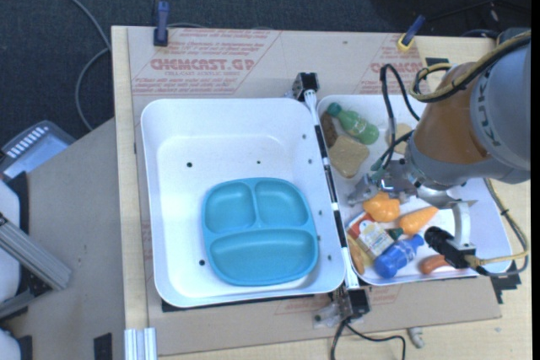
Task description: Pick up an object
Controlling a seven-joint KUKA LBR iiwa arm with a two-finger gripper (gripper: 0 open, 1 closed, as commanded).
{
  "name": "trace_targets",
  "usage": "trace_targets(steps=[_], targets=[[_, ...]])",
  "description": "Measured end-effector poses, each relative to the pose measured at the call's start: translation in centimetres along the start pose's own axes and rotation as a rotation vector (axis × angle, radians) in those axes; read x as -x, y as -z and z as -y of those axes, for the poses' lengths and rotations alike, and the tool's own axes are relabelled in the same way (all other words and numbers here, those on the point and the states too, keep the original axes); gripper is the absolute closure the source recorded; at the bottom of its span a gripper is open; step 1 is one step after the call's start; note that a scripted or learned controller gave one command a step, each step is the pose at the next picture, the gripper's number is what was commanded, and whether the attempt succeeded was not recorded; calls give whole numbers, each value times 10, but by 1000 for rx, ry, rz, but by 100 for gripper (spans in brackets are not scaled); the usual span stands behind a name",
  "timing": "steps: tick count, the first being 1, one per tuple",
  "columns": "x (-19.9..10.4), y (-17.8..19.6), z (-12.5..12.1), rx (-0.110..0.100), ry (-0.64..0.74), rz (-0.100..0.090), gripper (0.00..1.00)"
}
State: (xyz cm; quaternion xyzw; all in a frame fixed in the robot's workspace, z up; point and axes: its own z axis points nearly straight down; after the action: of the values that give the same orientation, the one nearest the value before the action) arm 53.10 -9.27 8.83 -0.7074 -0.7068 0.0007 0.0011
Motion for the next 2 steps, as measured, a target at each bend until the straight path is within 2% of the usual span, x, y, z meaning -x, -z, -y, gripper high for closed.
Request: trace_targets(steps=[1, 2], targets=[[8, -4, 11, 0, 0, 0, 0], [8, 6, 11, 2, 0, 0, 100]])
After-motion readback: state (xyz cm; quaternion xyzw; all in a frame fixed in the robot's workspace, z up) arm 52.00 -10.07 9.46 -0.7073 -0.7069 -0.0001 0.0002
